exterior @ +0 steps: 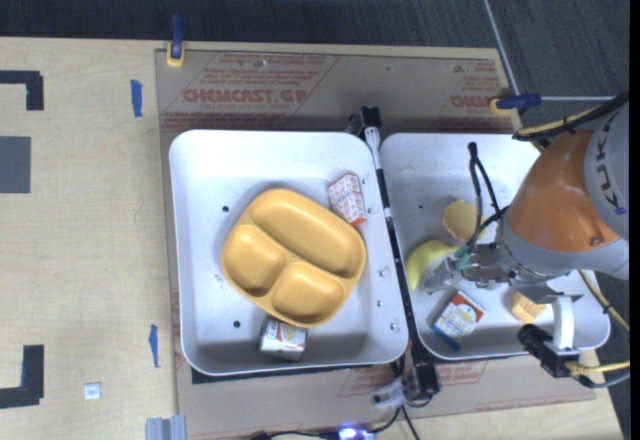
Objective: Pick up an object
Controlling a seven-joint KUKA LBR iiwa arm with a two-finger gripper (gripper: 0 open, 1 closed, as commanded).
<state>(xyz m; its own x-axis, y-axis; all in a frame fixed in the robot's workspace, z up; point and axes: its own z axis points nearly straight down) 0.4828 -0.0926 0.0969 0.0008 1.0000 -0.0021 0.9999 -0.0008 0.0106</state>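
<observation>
While the tool [455, 268] sits low in the right bin [420, 158], can't tell its grip state | target guess: yellow lemon-ish thing [425, 258] touching it at 9 o'clock | small carton [458, 318] at 6 o'clock | tip: center over the fruit, drop straight, avoid nudging the carton.

Arm reached in from the right; gripper [447, 271] sat low in right bin [420, 163], beside a yellow fruit [424, 256]. Left bin [200, 168] had yellow tray [292, 255] w/ two small cartons.
</observation>
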